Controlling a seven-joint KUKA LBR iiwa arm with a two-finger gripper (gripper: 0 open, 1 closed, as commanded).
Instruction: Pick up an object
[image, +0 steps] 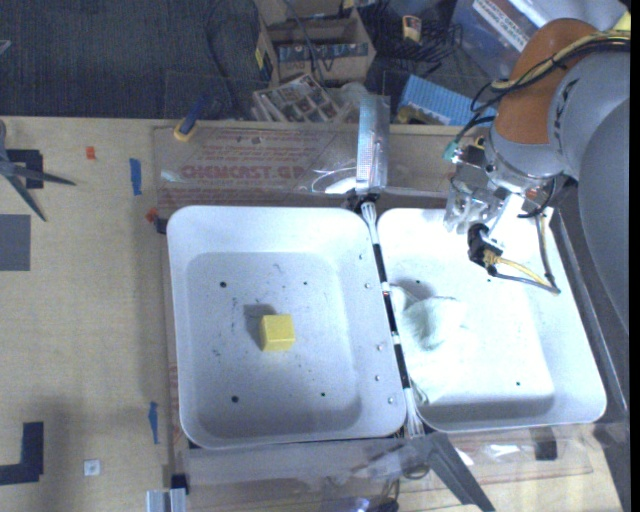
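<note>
Yellow block (278, 332): small, bright, cube-like, evenly coloured, with a grey shadow just beside it toward the far left corner. Sitting near the middle of the left bin (300, 405), on its speckled white floor, apart from every wall. In the right bin (510, 375), close to the edge shared with the left bin, a pale blurry lump (432, 318), too indistinct to identify. Gripper (463, 213) hovering over the right bin's far edge, well apart from the block; cannot tell whether released or clenched.
</note>
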